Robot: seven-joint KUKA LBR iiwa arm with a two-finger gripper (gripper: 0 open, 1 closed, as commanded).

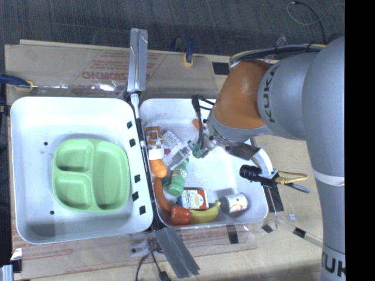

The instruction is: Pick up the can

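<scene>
Approach step: gripper [198, 151] hovers mid right bin [258, 157], finger state can't tell; can [234, 203] lies near-right by banana [205, 213]; next req. reposition over can, descend.

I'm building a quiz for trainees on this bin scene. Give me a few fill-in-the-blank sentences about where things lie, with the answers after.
1. The green divided tray lies in the ____ bin of the camera view.
2. The can lies on its ____ near the right bin's front edge.
3. Just left of the can lies a yellow ____.
4. The band above the arm's wrist is coloured ____.

Missing words: left; side; banana; orange
</scene>
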